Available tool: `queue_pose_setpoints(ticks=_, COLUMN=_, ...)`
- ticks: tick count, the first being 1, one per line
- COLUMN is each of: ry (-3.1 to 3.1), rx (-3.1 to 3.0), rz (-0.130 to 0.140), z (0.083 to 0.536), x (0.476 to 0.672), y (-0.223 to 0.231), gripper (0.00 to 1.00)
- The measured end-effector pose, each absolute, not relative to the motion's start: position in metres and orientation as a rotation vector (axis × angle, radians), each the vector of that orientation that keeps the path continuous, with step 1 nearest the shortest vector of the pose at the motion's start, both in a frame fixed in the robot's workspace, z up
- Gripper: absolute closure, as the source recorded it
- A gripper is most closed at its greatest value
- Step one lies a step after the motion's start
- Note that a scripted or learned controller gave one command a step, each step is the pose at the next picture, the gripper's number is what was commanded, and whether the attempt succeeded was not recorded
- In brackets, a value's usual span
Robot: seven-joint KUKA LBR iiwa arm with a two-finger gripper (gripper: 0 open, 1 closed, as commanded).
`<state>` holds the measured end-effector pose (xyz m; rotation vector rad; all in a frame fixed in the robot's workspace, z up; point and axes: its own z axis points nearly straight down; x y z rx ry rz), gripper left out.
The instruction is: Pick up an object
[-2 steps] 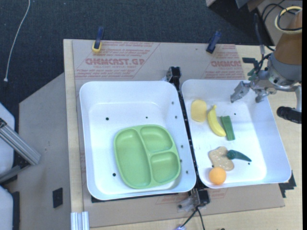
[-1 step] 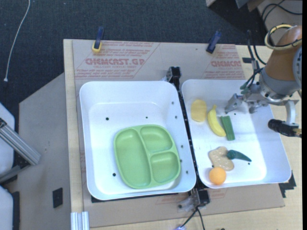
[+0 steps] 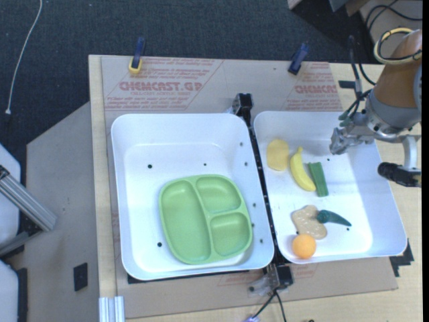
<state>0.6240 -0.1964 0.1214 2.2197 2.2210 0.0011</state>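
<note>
Your gripper (image 3: 340, 141) hangs at the two o'clock corner of the right bin (image 3: 385, 243), just inside its far wall. Whether the jaws stand wide or narrow cannot be told from this slant; nothing shows between them, and they appear to touch no object.

Candidates for the pick lie toward eight o'clock of the tool: a banana (image 3: 301, 170) with a green block (image 3: 318, 179) against its right side, and a pale yellow piece (image 3: 277, 154) just beside the banana's upper end. Further down sit a beige lump (image 3: 308, 221), a dark green pepper (image 3: 333, 217) and an orange ball (image 3: 304, 247) touching the lump. The left bin (image 3: 127, 180) carries a green divided tray (image 3: 203, 217).

Risks, in my judgement: banana and block lie close enough that a descent there may wedge a finger or nudge both aside. The ball may roll. A drop taken where the tool now hangs would close on bare floor.
</note>
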Motion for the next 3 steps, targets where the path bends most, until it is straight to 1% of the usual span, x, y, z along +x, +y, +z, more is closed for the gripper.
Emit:
queue_pose_setpoints(ticks=1, ry=2.217, rx=2.213, rz=0.007, z=0.183, x=0.632, y=-0.192, gripper=1.00)
queue_pose_setpoints(ticks=2, ry=2.218, rx=2.216, rz=0.004, z=0.212, x=0.634, y=-0.192, gripper=1.00)
queue_pose_setpoints(ticks=3, ry=2.229, rx=2.219, rz=0.000, z=0.224, x=0.616, y=-0.138, gripper=1.00)
